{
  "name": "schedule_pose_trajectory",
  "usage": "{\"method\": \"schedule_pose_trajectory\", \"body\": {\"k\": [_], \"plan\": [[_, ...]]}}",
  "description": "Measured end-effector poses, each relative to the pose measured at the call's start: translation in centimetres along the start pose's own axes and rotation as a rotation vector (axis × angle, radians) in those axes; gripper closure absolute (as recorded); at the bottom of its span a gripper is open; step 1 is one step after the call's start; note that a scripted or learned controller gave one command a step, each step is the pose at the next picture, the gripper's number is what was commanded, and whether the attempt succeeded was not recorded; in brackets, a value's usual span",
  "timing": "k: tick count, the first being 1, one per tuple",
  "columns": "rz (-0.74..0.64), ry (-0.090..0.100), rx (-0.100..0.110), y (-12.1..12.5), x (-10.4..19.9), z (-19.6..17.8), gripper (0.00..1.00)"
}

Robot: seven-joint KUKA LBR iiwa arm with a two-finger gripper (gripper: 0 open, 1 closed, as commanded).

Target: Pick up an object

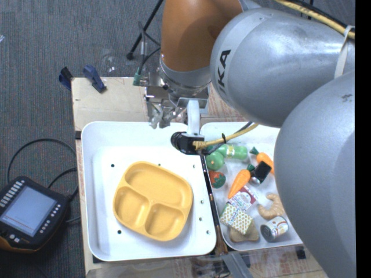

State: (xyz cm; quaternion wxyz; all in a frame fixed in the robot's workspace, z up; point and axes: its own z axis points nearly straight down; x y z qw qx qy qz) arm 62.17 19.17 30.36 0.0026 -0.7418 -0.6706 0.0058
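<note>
Your claw (162, 119) hangs over the far rim of the left bin (93, 155); whether it is wide or narrow cannot be told. The toys, including a carrot (238, 182), lie below-right of it. Centre over one before descending.

- The arm (278, 57) runs out of the picture at the top and right, and its bulk covers the right bin's (255, 247) far right side.
- The pincer (164, 118) is small and cluttered under the wrist; its state cannot be read.
- The toys (246, 184) overlap; several are too small to name.
- The handheld screen unit (29, 213) is cut by the left edge.
- The surface (107, 103) is cut off at the bottom.
</note>
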Motion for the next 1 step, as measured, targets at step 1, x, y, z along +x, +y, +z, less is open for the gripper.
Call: {"method": "schedule_pose_trajectory", "body": {"k": [1], "plan": [[-0.085, 0.006, -0.010, -5.23, 4.96, -1.78, 1.00]]}}
